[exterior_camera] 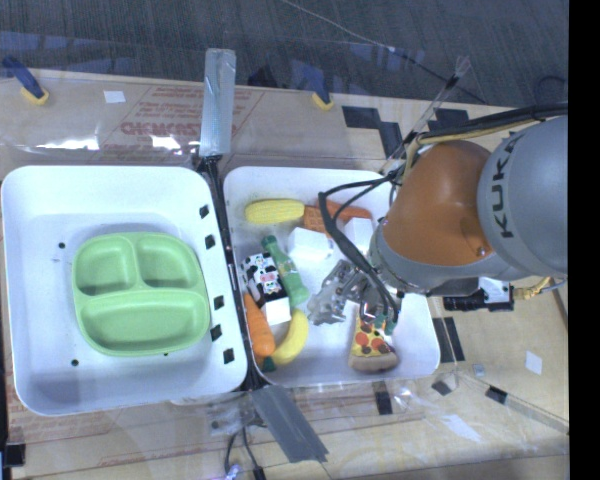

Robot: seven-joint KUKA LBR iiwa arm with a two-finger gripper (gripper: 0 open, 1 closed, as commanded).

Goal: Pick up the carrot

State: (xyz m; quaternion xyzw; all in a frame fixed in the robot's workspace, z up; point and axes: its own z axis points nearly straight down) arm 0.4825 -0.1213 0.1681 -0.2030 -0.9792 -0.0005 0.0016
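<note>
The carrot [261, 329] is an orange taper lying along the left wall of the right bin [420, 353], close to the front corner. A yellow banana [293, 337] lies against its right side. My gripper [330, 303] hangs over the middle of the right bin, a short way right of the carrot and banana, with nothing visibly in it. The grey arm and its orange band [440, 213] cover the bin's right part.
In the right bin lie a corn cob [274, 211], a green vegetable [285, 270], a black-and-white carton [263, 276], a pizza slice [371, 344] and an orange item [354, 213] half under the arm. The left bin [40, 218] holds a green divided plate [140, 293].
</note>
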